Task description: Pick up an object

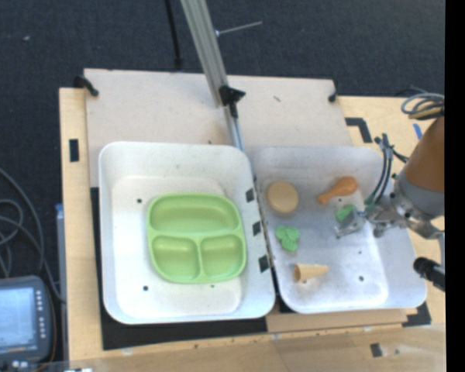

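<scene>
Green block (pixel 344 212) is sitting in the right bin (pixel 372 285), just below the orange drumstick (pixel 338 187). Gripper (pixel 349 223) is hovering right at it; I cannot tell its state. Descending squarely over the block, clear of the drumstick, should be helping.

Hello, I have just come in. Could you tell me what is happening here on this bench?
A grey robot arm with an orange band reaches in from the right over the right bin. Its pincer is low, close to a small green piece; whether it grips it I cannot tell. Also in that bin lie a round tan bun, an orange drumstick-shaped toy, a green leafy toy and a small cone. The left bin holds a green divided plate.
</scene>
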`<state>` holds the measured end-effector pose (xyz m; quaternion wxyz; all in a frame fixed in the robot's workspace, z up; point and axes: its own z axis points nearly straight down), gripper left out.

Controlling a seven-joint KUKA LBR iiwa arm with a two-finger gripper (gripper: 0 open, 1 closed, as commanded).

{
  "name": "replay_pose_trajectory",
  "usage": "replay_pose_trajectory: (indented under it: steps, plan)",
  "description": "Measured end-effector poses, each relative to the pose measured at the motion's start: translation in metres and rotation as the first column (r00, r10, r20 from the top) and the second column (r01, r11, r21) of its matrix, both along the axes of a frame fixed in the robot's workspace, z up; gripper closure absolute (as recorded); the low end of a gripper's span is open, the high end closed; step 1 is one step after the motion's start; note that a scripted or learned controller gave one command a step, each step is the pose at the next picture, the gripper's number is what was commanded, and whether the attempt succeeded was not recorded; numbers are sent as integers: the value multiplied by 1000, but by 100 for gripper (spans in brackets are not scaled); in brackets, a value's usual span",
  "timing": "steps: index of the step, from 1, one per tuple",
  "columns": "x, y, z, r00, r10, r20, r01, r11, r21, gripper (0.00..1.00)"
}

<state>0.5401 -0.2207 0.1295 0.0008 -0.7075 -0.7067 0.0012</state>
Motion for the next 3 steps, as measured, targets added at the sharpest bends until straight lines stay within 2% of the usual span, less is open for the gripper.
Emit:
replay_pose_trajectory:
  steps: [1,2,3]
  plan:
    - [2,-2,14,1000,-3,8,3,1000,-2,100]
    - [-3,0,76,1000,4,11,-4,1000,-3,100]
    - [7,-6,126,1000,5,10,-5,1000,-3,100]
